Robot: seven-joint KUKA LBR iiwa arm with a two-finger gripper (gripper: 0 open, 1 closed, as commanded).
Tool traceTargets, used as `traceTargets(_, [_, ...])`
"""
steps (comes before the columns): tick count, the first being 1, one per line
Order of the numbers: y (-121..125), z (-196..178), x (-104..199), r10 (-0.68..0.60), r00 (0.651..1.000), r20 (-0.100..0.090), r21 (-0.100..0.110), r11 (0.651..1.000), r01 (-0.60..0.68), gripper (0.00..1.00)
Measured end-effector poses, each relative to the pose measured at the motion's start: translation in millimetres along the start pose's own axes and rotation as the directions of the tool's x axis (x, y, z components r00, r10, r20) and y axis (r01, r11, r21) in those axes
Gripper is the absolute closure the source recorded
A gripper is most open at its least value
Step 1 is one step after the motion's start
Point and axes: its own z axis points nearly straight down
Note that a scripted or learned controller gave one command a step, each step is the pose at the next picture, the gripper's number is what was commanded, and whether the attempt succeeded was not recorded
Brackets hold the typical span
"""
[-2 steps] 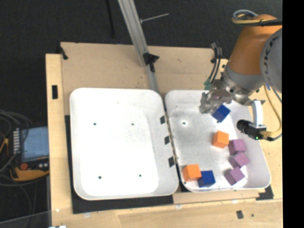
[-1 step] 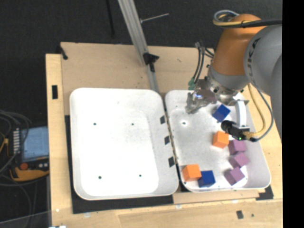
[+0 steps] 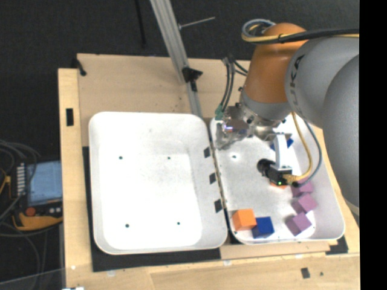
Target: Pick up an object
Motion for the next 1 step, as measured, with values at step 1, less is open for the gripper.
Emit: traceTargets(1, [-4.0,-17.9,52.2,-0.002,1.000,-0.001,-0.004,1.000,0.002,1.00])
